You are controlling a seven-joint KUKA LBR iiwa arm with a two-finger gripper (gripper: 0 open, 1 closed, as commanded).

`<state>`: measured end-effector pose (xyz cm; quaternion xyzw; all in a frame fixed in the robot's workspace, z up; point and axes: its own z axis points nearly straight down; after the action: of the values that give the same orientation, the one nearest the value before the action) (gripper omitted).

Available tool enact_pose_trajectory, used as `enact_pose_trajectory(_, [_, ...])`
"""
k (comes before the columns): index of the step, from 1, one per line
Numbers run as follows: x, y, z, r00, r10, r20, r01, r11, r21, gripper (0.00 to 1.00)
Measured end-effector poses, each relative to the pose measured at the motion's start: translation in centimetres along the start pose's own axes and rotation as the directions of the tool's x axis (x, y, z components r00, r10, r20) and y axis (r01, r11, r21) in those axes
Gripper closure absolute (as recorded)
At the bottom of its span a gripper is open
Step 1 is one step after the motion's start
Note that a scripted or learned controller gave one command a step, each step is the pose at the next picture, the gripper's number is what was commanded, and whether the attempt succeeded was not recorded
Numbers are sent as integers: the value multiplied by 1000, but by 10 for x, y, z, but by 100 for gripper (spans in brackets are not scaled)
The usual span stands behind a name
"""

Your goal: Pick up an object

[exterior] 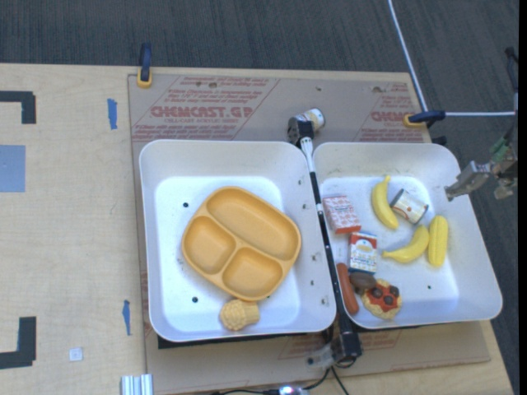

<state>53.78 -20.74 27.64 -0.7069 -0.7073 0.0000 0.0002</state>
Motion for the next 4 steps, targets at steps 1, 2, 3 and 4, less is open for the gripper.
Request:
enact_pose_trajectory(1, [-16,48,91,1000,-1,0,1,1000,0,0])
enact_pose_trajectory(2, [39,52,191,1000,-1,-1,1,1000,-1,0])
enact_pose_trajectory(3, [111,14,191,1000,-1,0,1,1000,-4,0])
enact_pose_trajectory(4, [102,-15,190,1000,1,0,-1,1000,-3,0])
